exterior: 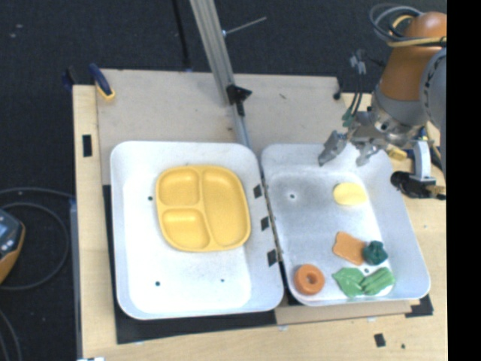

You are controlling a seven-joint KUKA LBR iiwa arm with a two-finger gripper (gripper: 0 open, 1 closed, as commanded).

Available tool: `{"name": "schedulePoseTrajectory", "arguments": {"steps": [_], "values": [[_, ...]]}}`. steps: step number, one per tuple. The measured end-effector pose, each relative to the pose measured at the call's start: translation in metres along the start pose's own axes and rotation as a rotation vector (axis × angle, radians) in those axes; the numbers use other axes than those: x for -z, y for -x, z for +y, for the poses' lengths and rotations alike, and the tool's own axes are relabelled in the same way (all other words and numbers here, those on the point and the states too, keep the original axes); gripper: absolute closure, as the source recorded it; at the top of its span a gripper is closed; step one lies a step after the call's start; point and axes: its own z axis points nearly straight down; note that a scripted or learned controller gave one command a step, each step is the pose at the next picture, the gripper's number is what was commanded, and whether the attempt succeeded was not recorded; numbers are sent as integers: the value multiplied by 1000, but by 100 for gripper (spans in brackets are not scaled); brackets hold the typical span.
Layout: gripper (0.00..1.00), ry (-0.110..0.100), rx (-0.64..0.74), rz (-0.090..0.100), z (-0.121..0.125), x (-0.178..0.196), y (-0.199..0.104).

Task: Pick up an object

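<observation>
The hand (349, 150) hangs over the far edge of the right-hand shallow white bin (316, 201), its two grey fingers spread apart with nothing between them and, as far as this slanted view shows, touching nothing. This looks like the approach step: no object is taken yet, and a target must still be settled.

Nearest to the hand lies a pale yellow rounded piece (349, 194), just in front of it on the bin floor and well clear of its neighbours, so it seems the easiest pick. The next move calls for bringing the spread fingers down either side of it and then closing.

Farther toward the near edge sit an orange flat wedge (347, 247), a dark green knobbly lump (374, 253), a light green leafy piece (364, 281) and an orange ring (308, 279), crowded together. The left-hand white bin (135, 224) holds a yellow divided plastic plate (203, 207). Both bins rest on the tan bench (150, 104).
</observation>
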Motion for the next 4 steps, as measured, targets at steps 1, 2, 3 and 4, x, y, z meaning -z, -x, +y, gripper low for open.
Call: {"name": "schedulePoseTrajectory", "arguments": {"steps": [1, 2, 3, 4], "values": [[0, 14, 3, -3, 3, 9, 0], [0, 10, 5, -3, 2, -35, -5], [0, 8, 4, -2, -3, -95, -9], [0, 13, 4, -3, -2, -101, -8]]}}
